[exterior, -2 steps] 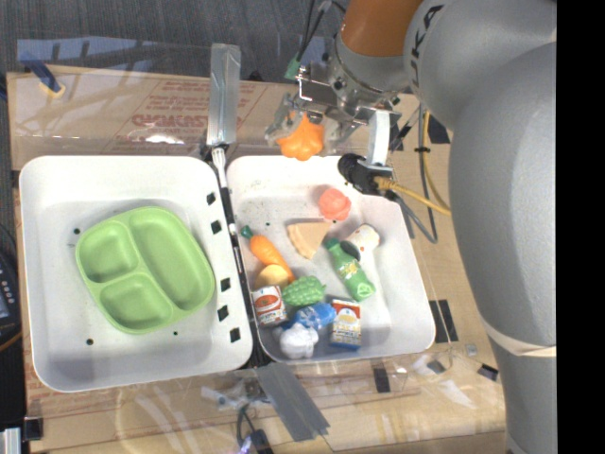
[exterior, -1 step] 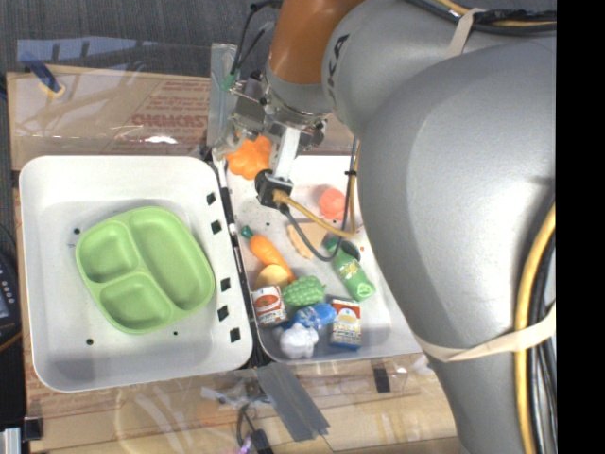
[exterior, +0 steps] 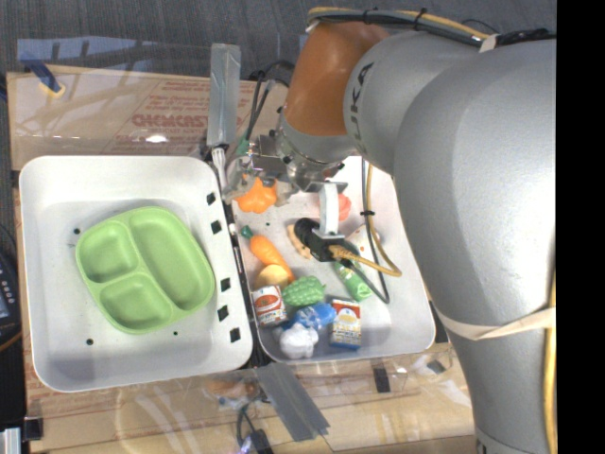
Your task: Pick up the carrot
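The carrot (exterior: 266, 250) lay in the right bin (exterior: 402, 282), near its left wall, with other toys around it. I judged the job was not done yet, since the carrot was down in the bin. My arm (exterior: 397, 74) reached in from the right, bent low over the bin's far end. I could not tell how my pincer (exterior: 274, 170) was set. It was near an orange toy (exterior: 253, 197).

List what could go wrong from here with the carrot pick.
1. The carrot lies packed against a yellow toy fruit and near a green toy, so a grasp may catch a neighbour instead.
2. The gripper sits over a different orange toy near the bin wall; it may take that one by mistake.
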Tool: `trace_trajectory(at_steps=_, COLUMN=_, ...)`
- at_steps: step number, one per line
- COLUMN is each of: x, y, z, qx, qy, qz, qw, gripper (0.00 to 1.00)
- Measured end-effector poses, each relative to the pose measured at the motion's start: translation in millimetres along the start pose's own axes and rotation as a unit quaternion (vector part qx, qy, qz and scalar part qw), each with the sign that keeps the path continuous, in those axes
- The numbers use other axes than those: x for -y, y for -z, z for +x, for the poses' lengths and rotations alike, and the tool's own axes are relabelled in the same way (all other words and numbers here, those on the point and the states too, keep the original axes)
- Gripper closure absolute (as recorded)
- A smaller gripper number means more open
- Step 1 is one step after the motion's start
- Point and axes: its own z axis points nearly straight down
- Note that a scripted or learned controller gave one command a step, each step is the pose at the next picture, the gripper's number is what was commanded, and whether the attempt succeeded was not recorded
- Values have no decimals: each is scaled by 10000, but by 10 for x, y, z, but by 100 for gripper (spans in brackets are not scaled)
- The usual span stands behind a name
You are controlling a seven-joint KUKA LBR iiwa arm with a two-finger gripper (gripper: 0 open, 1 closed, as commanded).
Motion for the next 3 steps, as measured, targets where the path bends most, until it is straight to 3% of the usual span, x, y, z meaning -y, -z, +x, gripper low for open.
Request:
trace_trajectory(at_steps=1, x=-361, y=10, z=-159, qx=-1, qy=-1067, qz=-24, qw=9943, gripper=100)
trace_trajectory(at_steps=2, x=-348, y=13, z=83, qx=-8, qy=-2269, qz=-24, qw=9739, gripper=100)
trace_trajectory(at_steps=3, x=-450, y=-104, z=-1127, qx=4, qy=155, qz=-25, qw=9999, gripper=100)
